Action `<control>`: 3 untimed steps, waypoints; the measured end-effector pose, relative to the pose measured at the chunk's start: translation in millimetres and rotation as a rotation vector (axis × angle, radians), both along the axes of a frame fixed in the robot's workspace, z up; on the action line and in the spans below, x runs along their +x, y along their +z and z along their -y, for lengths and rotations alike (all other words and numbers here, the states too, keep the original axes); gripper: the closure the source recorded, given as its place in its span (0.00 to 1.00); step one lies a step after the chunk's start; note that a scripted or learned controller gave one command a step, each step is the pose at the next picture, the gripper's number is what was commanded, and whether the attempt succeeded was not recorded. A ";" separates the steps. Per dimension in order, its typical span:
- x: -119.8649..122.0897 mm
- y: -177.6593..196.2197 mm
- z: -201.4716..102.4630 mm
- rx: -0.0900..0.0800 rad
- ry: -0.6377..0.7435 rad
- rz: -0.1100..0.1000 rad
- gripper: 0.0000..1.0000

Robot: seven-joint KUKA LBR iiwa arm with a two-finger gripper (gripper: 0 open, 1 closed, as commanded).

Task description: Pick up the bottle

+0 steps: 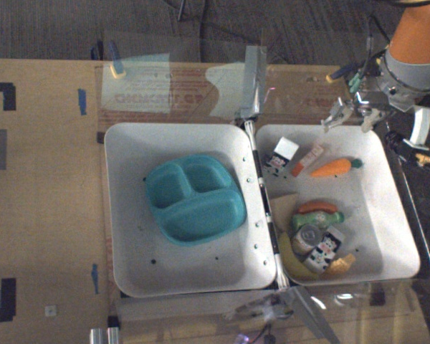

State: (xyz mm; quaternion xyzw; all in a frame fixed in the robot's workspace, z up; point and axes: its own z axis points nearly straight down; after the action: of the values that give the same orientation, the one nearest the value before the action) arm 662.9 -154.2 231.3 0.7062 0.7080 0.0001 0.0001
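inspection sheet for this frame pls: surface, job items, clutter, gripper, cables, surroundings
Surface: two white bins side by side, left bin and right bin, on a brown bench.
Job's things: green bottle lying in the right bin's near pile, partly hidden by neighbours.
Clutter: teal divided plate in the left bin; carrot, small white carton, can, banana in the right bin.
Grippers: gripper above the right bin's far rim, holding nothing; open or shut not readable.
Cables: dark cables on the floor beyond the bench.
Surroundings: clear plastic sheet behind the bins; blue tape marks.
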 end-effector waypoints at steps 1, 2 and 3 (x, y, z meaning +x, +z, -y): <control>-38.1 -132.1 34.1 -0.002 0.165 0.005 0.00; -100.1 -140.0 60.7 0.009 0.051 0.012 0.00; -49.2 -22.0 15.0 -0.001 -0.090 0.002 0.00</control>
State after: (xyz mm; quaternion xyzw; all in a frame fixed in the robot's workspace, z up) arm 613.7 -169.2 209.3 0.7374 0.6755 0.0005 0.0011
